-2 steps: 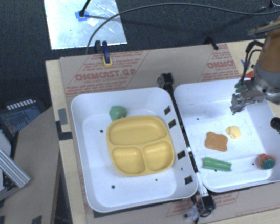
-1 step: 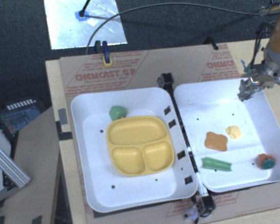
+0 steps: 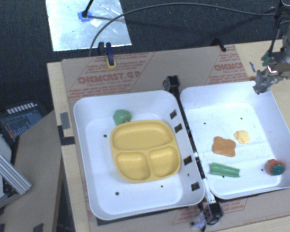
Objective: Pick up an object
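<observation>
While my gripper (image 3: 261, 83) hangs over the far right rim of the right bin (image 3: 240, 106), I cannot tell whether it is apart or together. Nearer the camera and leftward lie an orange piece (image 3: 223, 146), a green pod (image 3: 225, 169), a small yellow piece (image 3: 241, 136) and a red ball (image 3: 274, 166). Flat, close-set pieces could slip, I judge.

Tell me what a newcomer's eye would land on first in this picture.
The big yellow divided tray in the left bin draws the eye first, with a small green object beside its upper left corner. The right bin holds four small items: an orange piece, a pale yellow piece, a green bean-like piece and a red-and-teal item. The gripper sits over that bin's far right corner.
</observation>
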`<state>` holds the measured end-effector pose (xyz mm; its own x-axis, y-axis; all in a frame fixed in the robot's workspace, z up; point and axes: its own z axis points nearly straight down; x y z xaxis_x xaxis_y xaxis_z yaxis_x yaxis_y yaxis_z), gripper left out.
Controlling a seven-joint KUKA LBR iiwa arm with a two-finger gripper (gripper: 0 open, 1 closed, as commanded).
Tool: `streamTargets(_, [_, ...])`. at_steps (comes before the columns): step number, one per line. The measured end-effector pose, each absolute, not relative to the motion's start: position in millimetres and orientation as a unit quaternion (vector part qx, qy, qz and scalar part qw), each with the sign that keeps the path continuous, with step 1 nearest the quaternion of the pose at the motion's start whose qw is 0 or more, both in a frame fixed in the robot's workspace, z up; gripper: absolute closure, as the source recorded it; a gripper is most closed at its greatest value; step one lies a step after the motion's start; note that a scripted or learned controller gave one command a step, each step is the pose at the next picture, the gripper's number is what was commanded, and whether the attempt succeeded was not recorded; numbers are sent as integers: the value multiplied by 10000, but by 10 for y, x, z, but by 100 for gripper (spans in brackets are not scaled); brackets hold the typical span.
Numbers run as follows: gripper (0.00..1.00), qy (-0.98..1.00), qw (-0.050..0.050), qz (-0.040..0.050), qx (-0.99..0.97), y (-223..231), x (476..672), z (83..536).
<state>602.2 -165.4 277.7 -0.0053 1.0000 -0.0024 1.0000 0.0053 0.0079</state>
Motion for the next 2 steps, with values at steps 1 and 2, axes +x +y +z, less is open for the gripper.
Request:
streamTargets(1, [100,7102,7,12,7040,-1155,6034,2813])
streamTargets(2, [100,7106,-2,11,7036,-606,6055,2630])
